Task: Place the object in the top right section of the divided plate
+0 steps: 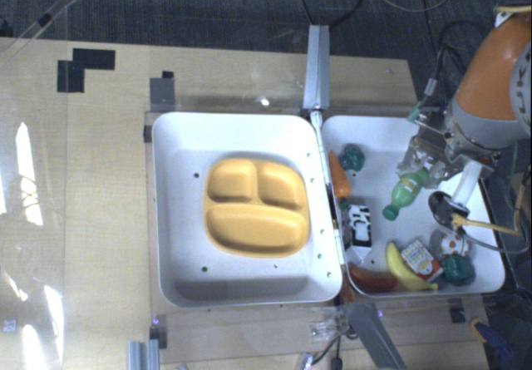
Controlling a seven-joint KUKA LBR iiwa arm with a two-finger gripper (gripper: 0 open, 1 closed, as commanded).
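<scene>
Over on the right of the frame, above the shallow white right-hand bin (378, 129), my two-finger gripper (424, 167) hangs at the end of the grey arm with its orange band (497, 69), and just below and left of it lies a small green plastic bottle (405, 194), tilted, with its cap pointing to the lower left. The bottle's wider end comes right up against my tip, which I take as the reason I am here: it looks like the object meant for the plate. Whether my grip is spread or clamped I cannot tell, for the metalwork blurs together at this slant, and I cannot say the bottle is truly held and not merely touched. Around it the bin is crowded: a teal round lump (353, 156) towards the top left, an orange carrot-shaped toy (337, 177) along the left wall, a yellow banana (402, 267) and a dark red pepper (372, 279) along the bottom, and a black ladle with a pale handle (449, 209) just to my right. The yellow divided plastic plate (249, 231) sits mid-frame in the shallow white left-hand bin (170, 194), well apart from me, and its top right section (280, 184) has nothing in it. By my judgement the carry across is not yet done.
</scene>
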